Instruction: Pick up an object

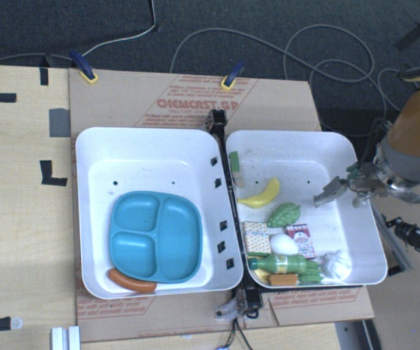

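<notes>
So the gripper (332, 192) is hanging over the right bin (341, 146), near its right wall, with the arm (407, 148) coming in over that edge. Its fingers (325, 195) reach out to the left. Honestly I can't tell how far open they're spread from this angle, and I see nothing pinched between them.

All the pickable stuff sits to the left of the gripper and toward the front of the bin. Closest is the green leafy toy (284, 214), just down-left of the fingertips, not touching. The banana (262, 194) lies a bit further left, about level with the gripper. Below those, toward the front wall: a waffle-looking square (257, 237), a white egg (284, 246), a small red-and-white box (300, 234), a green bottle (292, 265) lying flat, and some crumpled white thing (336, 266) in the front corner.

Way off to the left, the other bin (93, 166) holds a blue divided plate (156, 236) with a hot dog (131, 281) just at its front edge.
</notes>
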Available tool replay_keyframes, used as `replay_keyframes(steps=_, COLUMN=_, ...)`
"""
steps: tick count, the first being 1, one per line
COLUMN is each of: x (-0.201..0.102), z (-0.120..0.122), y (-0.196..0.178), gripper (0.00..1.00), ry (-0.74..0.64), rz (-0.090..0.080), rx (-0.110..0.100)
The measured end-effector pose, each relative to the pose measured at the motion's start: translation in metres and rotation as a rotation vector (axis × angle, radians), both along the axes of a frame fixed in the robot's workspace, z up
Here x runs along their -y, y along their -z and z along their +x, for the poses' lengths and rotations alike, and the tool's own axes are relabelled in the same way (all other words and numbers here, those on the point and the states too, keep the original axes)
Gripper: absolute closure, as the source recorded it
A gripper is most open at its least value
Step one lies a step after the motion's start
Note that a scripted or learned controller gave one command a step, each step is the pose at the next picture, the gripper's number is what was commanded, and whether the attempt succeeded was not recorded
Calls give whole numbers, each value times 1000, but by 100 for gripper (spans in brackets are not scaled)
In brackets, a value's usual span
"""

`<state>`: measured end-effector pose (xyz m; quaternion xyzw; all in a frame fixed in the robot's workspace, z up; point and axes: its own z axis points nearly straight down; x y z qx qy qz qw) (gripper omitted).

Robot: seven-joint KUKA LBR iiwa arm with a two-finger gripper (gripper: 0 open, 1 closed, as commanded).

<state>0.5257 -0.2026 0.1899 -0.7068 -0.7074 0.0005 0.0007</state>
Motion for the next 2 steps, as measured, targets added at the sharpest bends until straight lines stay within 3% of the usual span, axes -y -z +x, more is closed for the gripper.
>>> replay_keyframes(steps=1, x=-65, z=30, y=75, gripper=0, ry=-1, rz=2, rx=-2)
replay_keyframes(steps=2, x=-105, z=58, y=104, gripper=0, ry=-1, rz=-1, rx=4)
